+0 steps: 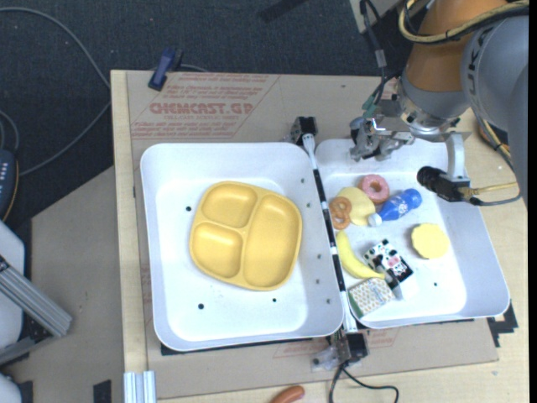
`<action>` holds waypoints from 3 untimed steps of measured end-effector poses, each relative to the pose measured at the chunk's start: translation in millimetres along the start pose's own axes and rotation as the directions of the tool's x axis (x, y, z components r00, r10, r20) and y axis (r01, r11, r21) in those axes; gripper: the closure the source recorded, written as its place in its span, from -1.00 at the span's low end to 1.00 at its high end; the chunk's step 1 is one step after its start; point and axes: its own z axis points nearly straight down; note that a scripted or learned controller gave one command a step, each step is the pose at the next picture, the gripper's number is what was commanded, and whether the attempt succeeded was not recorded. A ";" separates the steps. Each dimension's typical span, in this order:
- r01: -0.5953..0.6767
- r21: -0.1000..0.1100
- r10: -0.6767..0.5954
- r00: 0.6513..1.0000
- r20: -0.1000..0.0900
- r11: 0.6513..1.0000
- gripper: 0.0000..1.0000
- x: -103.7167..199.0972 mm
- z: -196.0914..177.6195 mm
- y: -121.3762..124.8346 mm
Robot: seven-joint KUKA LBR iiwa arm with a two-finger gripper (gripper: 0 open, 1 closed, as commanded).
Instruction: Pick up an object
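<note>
- Over the far edge of the right bin sat the hand, low at the rim near the far-left corner; whether it was clenched or released, I couldn't tell.
- Nothing showed between it and the bin floor, and the objects all lay nearer the middle of that bin.
- Closest to the hand was a pink frosted doughnut, with a brown doughnut just beside it toward the bin's left wall.
- Between those two lay a pale yellow fruit, touching a blue bottle that pointed toward the right wall.
- A round yellow disc rested apart, nearer the right wall.
- Along the left wall ran a banana, with a black-and-white toy against it.
- A small checked packet sat at the near-left corner.
- Across the divider, the left bin carried a yellow divided plate at its centre.
- Both bins stood on the brown surface.
</note>
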 end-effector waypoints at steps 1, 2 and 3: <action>0.000 0.005 0.000 1.000 -0.001 1.000 1.00 43.9 -27.5 -47.3; -0.002 0.006 0.002 1.000 -0.001 1.000 1.00 56.4 -35.2 -86.0; -0.001 0.005 0.001 1.000 0.000 1.000 1.00 68.2 -25.6 -77.8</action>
